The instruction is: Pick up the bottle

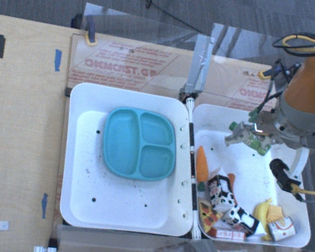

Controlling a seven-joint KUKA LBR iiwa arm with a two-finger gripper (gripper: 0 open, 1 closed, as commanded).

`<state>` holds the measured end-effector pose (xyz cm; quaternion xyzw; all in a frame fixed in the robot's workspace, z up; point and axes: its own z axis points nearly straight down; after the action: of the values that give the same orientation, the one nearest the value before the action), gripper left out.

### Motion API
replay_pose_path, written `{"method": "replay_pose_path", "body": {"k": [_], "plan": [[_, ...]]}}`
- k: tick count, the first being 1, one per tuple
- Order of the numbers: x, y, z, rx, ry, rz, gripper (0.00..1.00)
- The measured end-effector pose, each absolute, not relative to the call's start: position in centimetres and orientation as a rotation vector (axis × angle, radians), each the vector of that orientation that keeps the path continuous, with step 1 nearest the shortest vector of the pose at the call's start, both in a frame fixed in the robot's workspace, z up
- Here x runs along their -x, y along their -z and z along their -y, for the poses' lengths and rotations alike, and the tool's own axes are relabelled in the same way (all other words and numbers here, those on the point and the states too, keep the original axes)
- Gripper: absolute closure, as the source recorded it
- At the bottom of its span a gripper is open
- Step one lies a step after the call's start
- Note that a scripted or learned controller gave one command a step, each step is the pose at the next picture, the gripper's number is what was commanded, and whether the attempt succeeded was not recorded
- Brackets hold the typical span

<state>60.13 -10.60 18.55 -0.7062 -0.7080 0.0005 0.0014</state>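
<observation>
Over the bench's right bin [301, 233], we see the arm [314, 83] poised with its gripper [250, 135] at the far end, jaws apparently clamped on a green bottle [260, 144] lying crosswise between them. We judge lifting clear comes next.

Two white bins [80, 157], one teal divided plate [140, 144], one carrot [202, 164], one banana [262, 213].
</observation>
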Motion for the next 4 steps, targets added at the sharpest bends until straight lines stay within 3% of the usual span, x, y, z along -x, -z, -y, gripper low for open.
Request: {"method": "replay_pose_path", "body": {"k": [1,2,3,4], "plan": [[-63.4,-17.8,14.9,2.251,0.001,2.196,0.00],[-66.7,-12.4,20.4,2.244,0.000,2.198,0.00],[-66.7,-10.4,20.5,2.245,0.020,2.195,0.00],[-67.2,-12.5,20.3,2.250,0.036,2.210,1.00]]}}
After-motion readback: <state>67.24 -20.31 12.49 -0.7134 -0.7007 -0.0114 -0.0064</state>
